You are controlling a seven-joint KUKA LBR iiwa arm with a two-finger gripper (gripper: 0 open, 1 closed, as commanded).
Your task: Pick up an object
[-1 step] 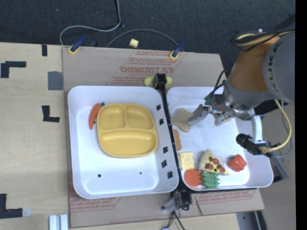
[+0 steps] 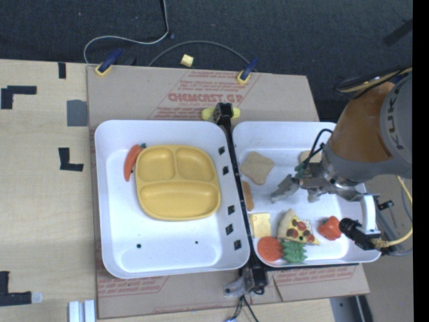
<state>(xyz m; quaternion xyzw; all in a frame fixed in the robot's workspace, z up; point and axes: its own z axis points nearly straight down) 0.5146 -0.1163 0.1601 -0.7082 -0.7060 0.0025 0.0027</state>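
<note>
Cardboard-lined bench: pizza slice [image 2: 297, 228] points up-left in right bin [image 2: 281, 129]; end effector [image 2: 287, 188] above, grip unclear.

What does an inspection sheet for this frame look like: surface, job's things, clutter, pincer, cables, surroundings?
Surface: cardboard sheet on a wooden bench, bearing the left bin and right bin.
Job's things: yellow divided plate and carrot in left bin; bread slice, cheese square, pizza slice, tomato, green leaf, red piece in right bin.
Clutter: small yellow block beyond the cardboard.
Pincer: pincer low over right bin, holding nothing.
Cables: thin cable behind the bench.
Surroundings: dark carpet.
</note>
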